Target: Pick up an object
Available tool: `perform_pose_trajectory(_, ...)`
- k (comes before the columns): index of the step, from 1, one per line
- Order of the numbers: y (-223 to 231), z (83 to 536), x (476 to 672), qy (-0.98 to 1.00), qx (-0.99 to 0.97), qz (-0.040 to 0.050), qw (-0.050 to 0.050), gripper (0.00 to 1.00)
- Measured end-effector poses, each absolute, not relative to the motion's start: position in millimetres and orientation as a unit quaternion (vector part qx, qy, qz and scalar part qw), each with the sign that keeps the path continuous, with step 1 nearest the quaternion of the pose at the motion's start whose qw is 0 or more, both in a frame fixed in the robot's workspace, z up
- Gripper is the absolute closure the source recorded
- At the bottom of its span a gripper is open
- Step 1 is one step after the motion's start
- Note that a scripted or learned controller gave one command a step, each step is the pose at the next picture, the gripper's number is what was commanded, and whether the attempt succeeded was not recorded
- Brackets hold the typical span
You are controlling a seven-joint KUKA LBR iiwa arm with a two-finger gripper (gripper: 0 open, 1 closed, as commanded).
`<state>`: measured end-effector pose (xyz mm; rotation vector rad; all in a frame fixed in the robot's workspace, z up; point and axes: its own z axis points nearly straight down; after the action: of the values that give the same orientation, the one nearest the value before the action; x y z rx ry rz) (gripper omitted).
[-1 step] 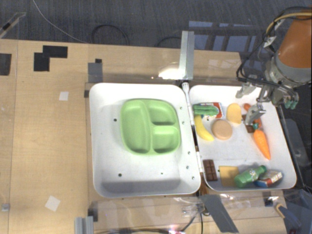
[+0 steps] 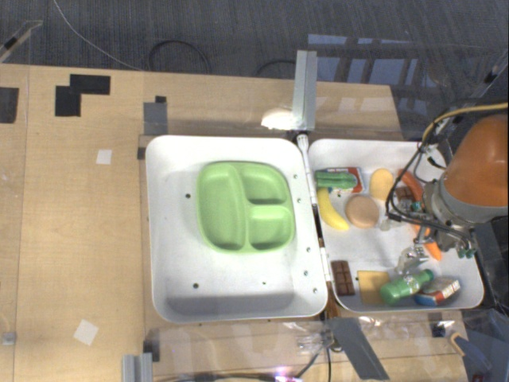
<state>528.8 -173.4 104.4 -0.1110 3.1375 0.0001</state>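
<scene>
While gripper [image 2: 413, 259] hangs over green bottle [image 2: 404, 286], banana [image 2: 330, 211], chocolate bar [image 2: 343, 277] nearby, finger state unclear.

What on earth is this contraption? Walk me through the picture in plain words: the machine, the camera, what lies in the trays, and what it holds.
One camera fixed above a bench looks down at a slant. The grey and orange shape at the right is a robot arm; its gripper, a two-finger claw, hangs over the right bin. That bin holds toy food: a banana, a green bottle, a chocolate bar, a round bun and more. The left bin holds a green divided plate. Whether the claw grips anything is too small to tell here.
</scene>
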Motion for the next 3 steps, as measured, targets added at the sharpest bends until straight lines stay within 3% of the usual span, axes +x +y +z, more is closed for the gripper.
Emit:
perform_pose_trajectory(1, -157.4, 88.6, 636.8, 1.0, 0.015, -0.0002, 0.007, 0.0)
perform_pose_trajectory(2, -149.8, 89.7, 581.9, 0.999, 0.053, -0.0003, 0.007, 0.0)
perform_pose_trajectory(3, -192.9, 127.0, 567.1, 0.985, -0.171, -0.0023, 0.006, 0.0)
